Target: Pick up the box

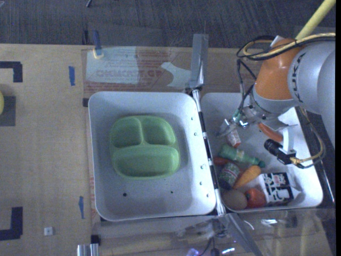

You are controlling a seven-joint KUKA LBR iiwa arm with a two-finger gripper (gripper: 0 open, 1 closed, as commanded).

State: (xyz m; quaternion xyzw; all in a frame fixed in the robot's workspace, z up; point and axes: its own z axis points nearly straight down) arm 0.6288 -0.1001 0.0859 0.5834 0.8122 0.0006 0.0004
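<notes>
The box [277, 188] is a white carton with black print, lying flat in the near right corner of the right bin [213, 106]. My gripper [234, 125] hangs over the bin's far left part, well away from the box, up and to its left. It is open, with nothing between its fingers. Just below it lies a small red-and-white bottle [233, 138].
Beside the box lie a carrot [248, 176], a red tomato-like item [256, 197], a brown potato-like item [235, 199], a green can [229, 173] and a green bottle [238, 154]. A black cable fitting [278, 150] hangs off the arm. The left bin [101, 143] holds a green divided plate [144, 146].
</notes>
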